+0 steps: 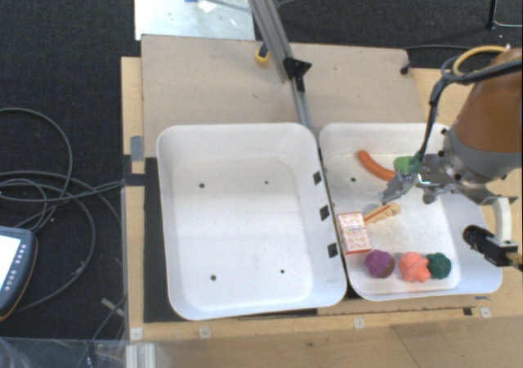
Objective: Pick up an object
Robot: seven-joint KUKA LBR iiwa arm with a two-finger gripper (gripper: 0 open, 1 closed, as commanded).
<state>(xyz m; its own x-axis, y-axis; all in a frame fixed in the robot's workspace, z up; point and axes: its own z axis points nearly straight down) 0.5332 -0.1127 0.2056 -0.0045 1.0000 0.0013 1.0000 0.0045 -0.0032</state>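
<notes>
The wooden bench (212, 80) carried two shallow white bins side by side — the left bin (245, 219) lay well clear of the jaws, on their far side from the arm, while the right bin (482, 276) sat directly beneath them. A grey metal pole (274, 23) crossed the bench's far edge beyond the jaws — a yellow piece (261, 53) lay beside it.

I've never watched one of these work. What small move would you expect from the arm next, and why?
Probably a short drop straight down: the end effector hangs over the right bin, just above the tan stick, with nothing seen in its grasp.
</notes>
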